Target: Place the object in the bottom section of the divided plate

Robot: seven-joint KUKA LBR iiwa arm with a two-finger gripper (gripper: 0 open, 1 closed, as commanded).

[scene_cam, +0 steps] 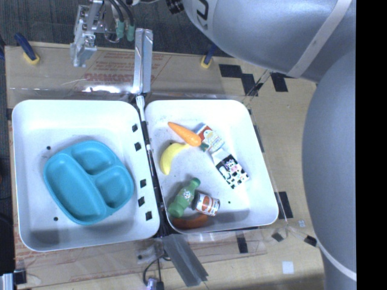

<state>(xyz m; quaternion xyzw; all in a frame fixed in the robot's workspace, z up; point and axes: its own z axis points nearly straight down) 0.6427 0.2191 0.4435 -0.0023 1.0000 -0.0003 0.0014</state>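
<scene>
Setup reads as a sort job: 2 white bins side by side, left bin (24,162) carries only the blue divided plate (89,180), right bin (257,156) holds the pick candidates, so source and target are kept apart by the divider between them. Plate has 3 sections; which one counts as "bottom" is a judgement, probably the one nearest the lower edge of the view. Task doesn't name the object, so any of these could be it: carrot (183,134) and banana (170,157) near the bin's left wall, a small carton with a fruit print (211,140) touching the carrot's tip, a cow-print carton (233,171) just beside that, a green bottle (183,199) lying against a red-labelled can (207,205), and a reddish-orange item (190,221) tucked under them at the bin's lower wall, too hidden to identify. All lie on their sides, loosely dumped, not arranged. Nothing is on the plate, so the task looks not yet started. Gripper (84,38) sits at the top left, above the bench and outside both bins, well apart from every object; pincer state I cannot tell from this angle, nothing visible in it. Writing: partial "UK" on the arm's grey housing, likely KUKA; red print on the cardboard under the bins, unreadable; carton and can labels too small to read
</scene>
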